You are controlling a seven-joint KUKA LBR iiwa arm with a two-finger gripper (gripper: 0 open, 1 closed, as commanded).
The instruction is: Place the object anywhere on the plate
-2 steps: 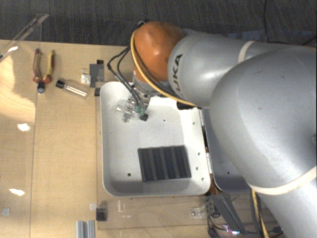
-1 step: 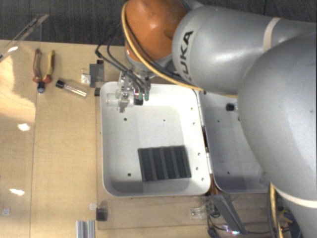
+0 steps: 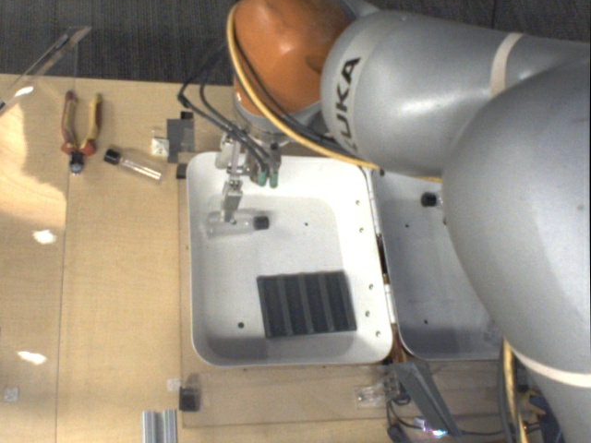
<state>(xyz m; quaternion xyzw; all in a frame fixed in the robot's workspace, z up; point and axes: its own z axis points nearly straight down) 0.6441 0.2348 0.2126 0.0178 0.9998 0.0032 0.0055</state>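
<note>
One small dark object [image 3: 261, 221] lies just beside the tool [image 3: 233, 192]; whether the tool is spread I cannot tell.

Robotics lab: KUKA arm [image 3: 434, 90] stood over white bins [image 3: 208, 275] on wooden surface [image 3: 111, 293], pliers [image 3: 78, 127] nearby.

Glossy grey arm [image 3: 443, 90], smooth white plastic bin [image 3: 208, 275], matt wooden bench [image 3: 111, 284], ridged dark plate [image 3: 306, 304]
</note>
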